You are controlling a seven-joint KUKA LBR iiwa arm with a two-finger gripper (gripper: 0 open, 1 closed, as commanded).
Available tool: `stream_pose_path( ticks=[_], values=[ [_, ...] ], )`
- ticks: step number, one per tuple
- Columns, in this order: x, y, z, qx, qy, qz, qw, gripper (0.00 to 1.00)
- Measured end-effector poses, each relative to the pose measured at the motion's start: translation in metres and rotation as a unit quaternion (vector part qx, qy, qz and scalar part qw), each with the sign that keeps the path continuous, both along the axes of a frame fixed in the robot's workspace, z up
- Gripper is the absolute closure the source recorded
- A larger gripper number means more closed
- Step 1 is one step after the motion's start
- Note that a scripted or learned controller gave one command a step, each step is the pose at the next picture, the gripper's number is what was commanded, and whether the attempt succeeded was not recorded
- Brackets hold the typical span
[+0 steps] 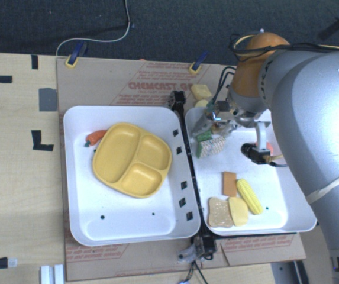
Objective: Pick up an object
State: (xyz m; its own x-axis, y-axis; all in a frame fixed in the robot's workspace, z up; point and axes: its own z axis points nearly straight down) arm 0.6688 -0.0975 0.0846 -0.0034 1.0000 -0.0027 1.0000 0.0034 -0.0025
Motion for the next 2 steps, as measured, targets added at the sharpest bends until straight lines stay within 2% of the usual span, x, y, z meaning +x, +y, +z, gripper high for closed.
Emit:
stream_pose_path(
  ticks=[1, 2],
  values=[
    [-0.0008, -0.0138, -0.0001, 0.0005, -0.001, -0.002, 1.0, 0.0],
    [-0.0013, -0.0129, 0.0093, -0.0001, 0.0, 0.0, 1.0, 1.0]
  ],
)
